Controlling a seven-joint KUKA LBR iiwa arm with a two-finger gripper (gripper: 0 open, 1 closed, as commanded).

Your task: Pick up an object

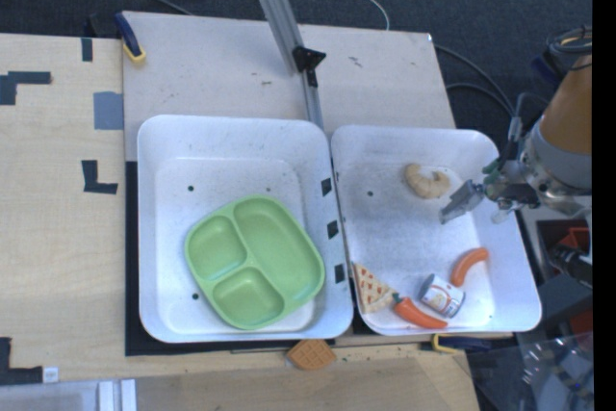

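Gripper [478,195] hovers over right bin [385,236] beside the croissant [426,180].

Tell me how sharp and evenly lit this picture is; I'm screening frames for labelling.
Camera view: soft focus overall, light fairly even; the green plate and beige toy read clearly; the small can is blurry; the end effector is smeared and dark, so its state is unclear; the right bin looks speckled, without strong glare.

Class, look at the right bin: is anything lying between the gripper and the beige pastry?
Nothing visible does. The gripper hangs just right of the pastry, with bare white bin floor between them. The sausage and can lie nearer the front.
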